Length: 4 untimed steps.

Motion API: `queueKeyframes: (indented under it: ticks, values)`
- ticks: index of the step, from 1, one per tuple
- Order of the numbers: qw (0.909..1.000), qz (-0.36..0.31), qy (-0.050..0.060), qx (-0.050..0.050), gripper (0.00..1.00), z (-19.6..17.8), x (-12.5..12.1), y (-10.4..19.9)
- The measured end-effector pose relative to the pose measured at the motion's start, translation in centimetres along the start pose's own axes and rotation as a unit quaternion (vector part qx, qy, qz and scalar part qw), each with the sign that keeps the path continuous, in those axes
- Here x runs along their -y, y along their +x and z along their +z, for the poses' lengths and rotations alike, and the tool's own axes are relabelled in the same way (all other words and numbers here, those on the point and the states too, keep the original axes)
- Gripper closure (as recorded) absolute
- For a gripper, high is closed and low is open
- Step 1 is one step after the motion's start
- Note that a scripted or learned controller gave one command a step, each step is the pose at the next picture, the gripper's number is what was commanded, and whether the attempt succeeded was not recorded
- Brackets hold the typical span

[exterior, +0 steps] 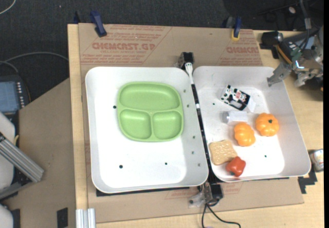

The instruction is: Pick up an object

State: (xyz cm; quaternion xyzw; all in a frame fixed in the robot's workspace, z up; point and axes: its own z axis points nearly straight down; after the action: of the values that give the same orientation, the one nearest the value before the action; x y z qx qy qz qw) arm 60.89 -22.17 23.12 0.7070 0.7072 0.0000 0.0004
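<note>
On the tabletop (pixel 77 119), the left bin (pixel 97 134) carries a green divided plate (pixel 150 111) lying flat. The right bin (pixel 288 134) holds the candidates — a black-and-white packet (pixel 236 97), two orange fruits (pixel 244 134) (pixel 267 124), a cracker (pixel 222 151), a red piece (pixel 236 166) — clustered, fairly unobstructed. The gripper (pixel 280 73) hovers at that bin's far right corner; whether its jaws are spread cannot be told.

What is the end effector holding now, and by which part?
Nothing. The end effector sits at the right bin's upper right corner, apart from the toy pumpkin and other objects.
</note>
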Motion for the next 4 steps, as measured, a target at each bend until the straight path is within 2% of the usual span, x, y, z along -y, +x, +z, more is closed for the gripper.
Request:
queueKeyframes:
  ticks: [1,2,3,4]
  values:
    - [1.0,0.002,0.007,-0.003,0.0,10.5,7.1,-0.2]
    - [1.0,0.002,0.001,-0.001,0.0,4.6,13.2,0.2]
    - [1.0,-0.004,-0.001,-0.006,0.0,15.0,3.7,0.5]
    - [1.0,0.001,0.003,-0.002,0.0,14.7,12.0,3.3]
